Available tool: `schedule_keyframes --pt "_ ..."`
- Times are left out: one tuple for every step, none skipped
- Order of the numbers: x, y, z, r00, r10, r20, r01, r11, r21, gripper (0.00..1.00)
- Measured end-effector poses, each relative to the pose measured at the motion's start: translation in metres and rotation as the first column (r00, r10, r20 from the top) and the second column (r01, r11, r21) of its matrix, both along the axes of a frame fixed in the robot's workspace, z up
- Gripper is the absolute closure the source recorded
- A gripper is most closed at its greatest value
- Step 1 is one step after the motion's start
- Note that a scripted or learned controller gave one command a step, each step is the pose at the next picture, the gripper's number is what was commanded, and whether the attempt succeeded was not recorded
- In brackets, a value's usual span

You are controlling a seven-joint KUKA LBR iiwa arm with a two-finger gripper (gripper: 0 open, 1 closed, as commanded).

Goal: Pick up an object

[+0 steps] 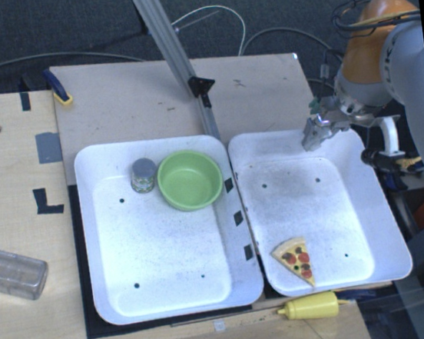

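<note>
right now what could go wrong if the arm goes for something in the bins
1. The gripper hangs over the right bin's far rim, so a straight descent may strike it.
2. The pizza slice lies flat, likely hard to pinch.
3. The can stands beside the green bowl, leaving little room.

Grey arm [407, 61], orange band, metallic claw [312, 137]
</note>
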State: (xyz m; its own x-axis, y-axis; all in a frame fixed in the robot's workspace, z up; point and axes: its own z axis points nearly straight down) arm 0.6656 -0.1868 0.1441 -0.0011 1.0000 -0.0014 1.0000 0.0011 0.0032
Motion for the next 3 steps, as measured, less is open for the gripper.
schedule_keyframes --pt "-0.003 0.002 0.044 1.000 0.000 0.000 0.000 1.000 0.000 1.00" --pt "-0.008 0.005 0.105 1.000 0.001 0.003 -0.001 1.000 0.000 1.00" --pt "-0.007 0.006 0.110 1.000 0.000 -0.003 0.000 1.000 0.001 1.00"
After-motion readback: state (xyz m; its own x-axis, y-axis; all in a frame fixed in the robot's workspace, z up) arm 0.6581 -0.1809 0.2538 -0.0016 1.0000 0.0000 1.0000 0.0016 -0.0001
